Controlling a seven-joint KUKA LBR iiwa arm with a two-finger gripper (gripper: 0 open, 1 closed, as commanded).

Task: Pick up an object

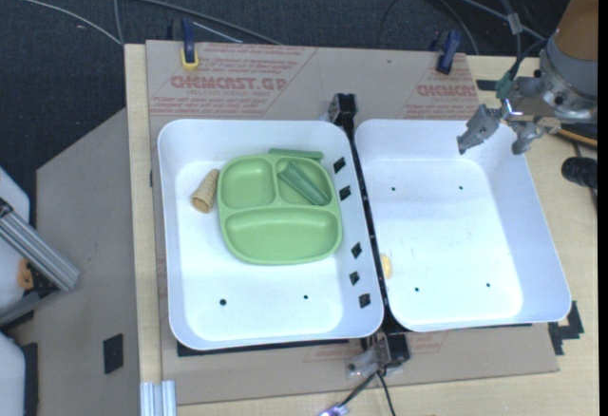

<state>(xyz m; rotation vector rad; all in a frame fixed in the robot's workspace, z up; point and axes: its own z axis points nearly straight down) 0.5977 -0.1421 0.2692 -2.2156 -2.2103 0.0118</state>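
Lying in the left bin (pixel 190 310) are the candidates for picking: a green divided plate (pixel 280 210) near its middle, a small green piece (pixel 306 182) in the plate's upper right compartment, and a tan cone (pixel 204 191) just beside the plate's left edge, all loose and reachable from above. The right bin (pixel 494 291) sits alongside. Above its far right corner hangs the gripper (pixel 496 131), its two fingers spread apart with nothing between them, wrist tilted down, well apart from any object.
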